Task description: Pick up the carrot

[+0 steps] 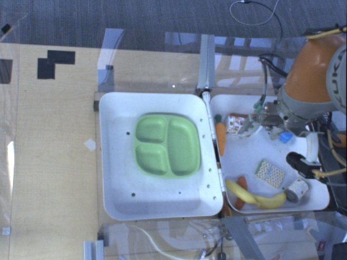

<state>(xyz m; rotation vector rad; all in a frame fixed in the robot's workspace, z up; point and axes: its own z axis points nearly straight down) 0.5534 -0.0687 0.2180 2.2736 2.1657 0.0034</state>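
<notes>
The carrot (220, 137) is orange with a green top. It lies lengthwise along the left wall of the right bin (320, 199), near the divider between the two bins. My gripper (251, 125) hangs over the upper middle of that bin, a short way right of the carrot and apart from it. It sits just beside a red and white packet (235, 123). Nothing shows in its grasp.
The left bin (114, 199) holds a green divided plate (166, 145). In the right bin lie a banana (256, 196) over a small red item (242, 182), a patterned box (270, 173), a small can (297, 189) and a blue piece (286, 137).
</notes>
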